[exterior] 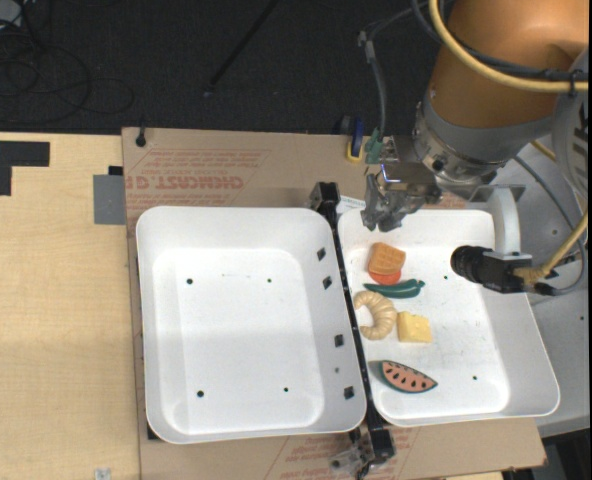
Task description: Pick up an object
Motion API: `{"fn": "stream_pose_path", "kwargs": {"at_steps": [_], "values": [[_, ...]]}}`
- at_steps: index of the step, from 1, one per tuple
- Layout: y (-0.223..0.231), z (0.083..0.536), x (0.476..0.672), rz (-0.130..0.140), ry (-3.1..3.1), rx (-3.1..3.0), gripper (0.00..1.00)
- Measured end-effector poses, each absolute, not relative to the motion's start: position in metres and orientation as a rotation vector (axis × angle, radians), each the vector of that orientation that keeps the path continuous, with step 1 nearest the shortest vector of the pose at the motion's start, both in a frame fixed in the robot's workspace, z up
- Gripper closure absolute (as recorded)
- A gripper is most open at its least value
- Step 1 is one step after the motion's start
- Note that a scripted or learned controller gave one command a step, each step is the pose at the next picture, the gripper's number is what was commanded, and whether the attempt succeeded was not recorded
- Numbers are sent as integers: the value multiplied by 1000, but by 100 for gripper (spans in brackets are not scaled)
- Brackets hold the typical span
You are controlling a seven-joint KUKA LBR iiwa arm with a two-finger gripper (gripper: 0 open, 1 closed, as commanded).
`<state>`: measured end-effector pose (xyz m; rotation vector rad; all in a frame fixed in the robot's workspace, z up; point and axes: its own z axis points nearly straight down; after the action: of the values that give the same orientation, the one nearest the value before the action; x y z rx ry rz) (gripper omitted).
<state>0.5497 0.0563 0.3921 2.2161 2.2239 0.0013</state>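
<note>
The object nearest the gripper (384,218) is an orange block (386,260) with a ridged top, lying in the right bin (521,368) just below the fingertips and apart from them. Whether the dark metal jaws are apart or together cannot be told. Nothing shows between them. Beside the block lie a slim green pepper (402,288), a tan ring-shaped croissant (376,314), a pale yellow cheese wedge (414,327) and a red watermelon slice (408,378). The left bin (236,318), smooth white plastic, adjoins it. Both sit on brown printed cardboard (226,173) over a light wooden bench (46,318); behind is dark floor with cables (36,68).
</note>
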Motion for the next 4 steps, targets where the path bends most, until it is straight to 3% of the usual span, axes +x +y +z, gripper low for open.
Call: {"fn": "stream_pose_path", "kwargs": {"at_steps": [1,2,3,4], "values": [[46,381,508,-7,2221,2228,100],[92,428,534,3,2224,2217,100],[83,269,489,-22,2227,2230,100],[102,390,476,6,2224,2216,100]]}}
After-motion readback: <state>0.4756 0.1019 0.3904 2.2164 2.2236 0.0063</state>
